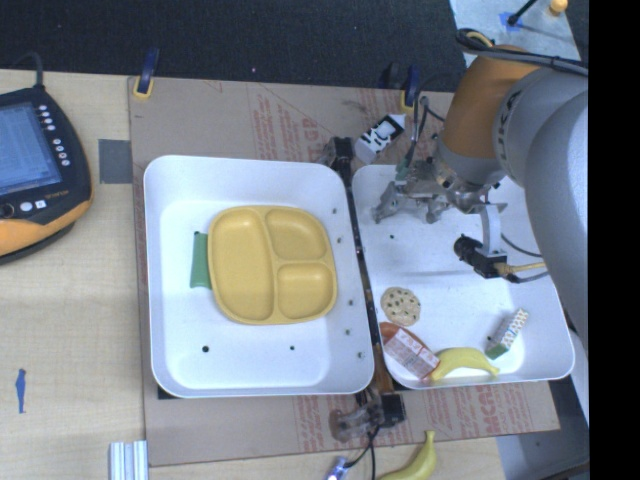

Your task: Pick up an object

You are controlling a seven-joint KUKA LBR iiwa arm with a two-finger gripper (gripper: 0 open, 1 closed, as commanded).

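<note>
While the pincer, fingers spread wide, hangs over the right bin, a cookie lies there.

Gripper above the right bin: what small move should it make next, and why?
Probably move toward the near end of the right bin. The gripper hangs over its bare far end, while the cookie, banana and wrapped snack lie nearer.

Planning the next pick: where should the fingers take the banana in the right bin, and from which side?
Grip the banana across its middle, coming straight down from above. It lies flat and curved against the right bin's near wall, beside a wrapped packet, so a sideways approach looks blocked.
</note>
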